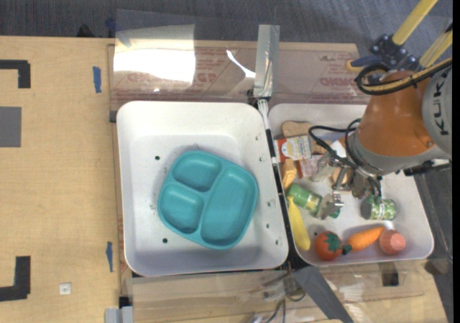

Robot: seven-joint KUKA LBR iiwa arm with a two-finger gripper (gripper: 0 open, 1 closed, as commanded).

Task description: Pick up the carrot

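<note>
Lying along the near wall of the right bin (424, 239), the carrot (365, 237) is resting between a tomato (328, 245) at its left tip and a pinkish round fruit (392, 242) at its right, both of them touching it or very nearly so. Hanging above and just behind it is the gripper (350, 188), carried under the orange band of the arm (392, 127), and nothing is sitting between its fingers; whether they are spread or pressed together is something I cannot tell from this slant. That crowding is making the main risk: a descent slightly off to either side is likely to be landing a finger on the tomato or the pink fruit, nudging the carrot away or closing on the wrong piece. A green can (379, 208) is sitting just behind the carrot and a second green one (305, 199) is lying further left beside a yellow banana (297, 224), so a sweep in from the back is threatening to be knocking those forward. With the carrot lying so close to the bin wall, a finger is also in danger of catching on the rim. Over in the left bin (136, 134), a teal divided plate (208, 199) is sitting well apart from all this.
</note>
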